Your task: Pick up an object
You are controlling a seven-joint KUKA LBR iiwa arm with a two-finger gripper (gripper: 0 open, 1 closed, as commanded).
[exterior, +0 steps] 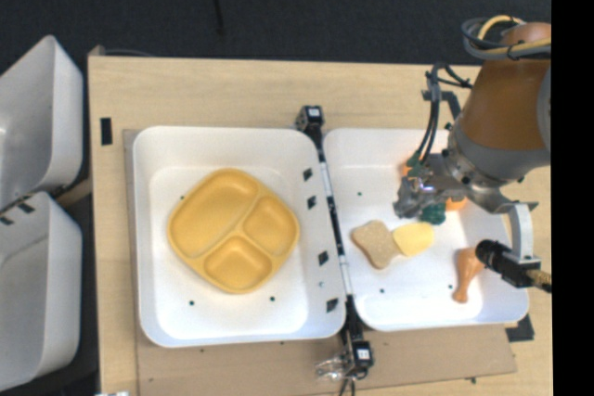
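A robot arm [506, 97] reaches in from the right over a wooden bench [111, 97] carrying two shallow white bins. Nearest the camera, at the bottom of the view, a small metal clip [357, 354] sits at the foot of the divider between the bins, below and left of the gripper [415, 197]. Just up from it in the right bin [371, 153], an orange drumstick-shaped toy [467, 274] lies below and to the right of the gripper, beside a black fitting [497, 260] on the arm's white bracket. Directly beneath the gripper, near its tip, rest a pale yellow piece [413, 240] and, touching its left side, a tan bread-shaped piece [374, 243]. A small teal object [434, 214] sits just right of the gripper's tip, with an orange piece [454, 199] beside it, partly hidden by the wrist; another bit of orange [408, 168] shows just above the tip. The gripper hangs low over the right bin's middle; whether it is released or clenched cannot be told from this angle, and no object is seen in its grasp. Well off to the gripper's left, the left bin [148, 311] holds a yellow divided plate [233, 229] with three compartments, lying flat. Farther back, a second clip [309, 117] marks the divider's far end, up and left of the gripper.
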